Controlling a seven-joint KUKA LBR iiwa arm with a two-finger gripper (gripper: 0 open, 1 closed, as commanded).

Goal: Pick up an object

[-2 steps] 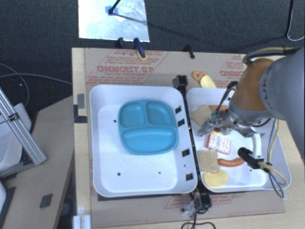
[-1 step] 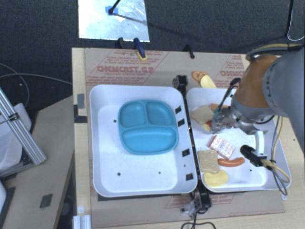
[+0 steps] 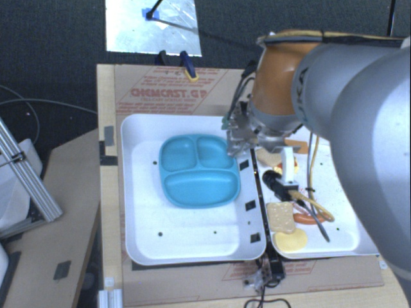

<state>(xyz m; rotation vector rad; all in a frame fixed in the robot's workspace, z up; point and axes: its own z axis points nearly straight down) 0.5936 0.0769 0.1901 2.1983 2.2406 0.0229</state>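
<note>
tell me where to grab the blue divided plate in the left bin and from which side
Probably by its raised rim, from straight above. The blue divided plate lies flat and upright on the floor of the left bin, too wide to span, so one finger should go inside a compartment and one outside. The left edge looks best, since it is away from the arm; the gripper is at the plate's upper right corner.

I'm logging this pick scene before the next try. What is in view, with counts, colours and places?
Divided plastic plate: one, light blue, in the left white bin.
Shallow bins: two, white, left bin and right bin side by side on the bench.
Toy food pile: several pieces, tan, yellow and orange among them, plus a black item, at the near left of the right bin; exact count unclear.
Cardboard sheet: one, brown, under the bins.
Robot arm: one, grey with orange band, over the right bin; gripper at the plate's far right edge.
</note>
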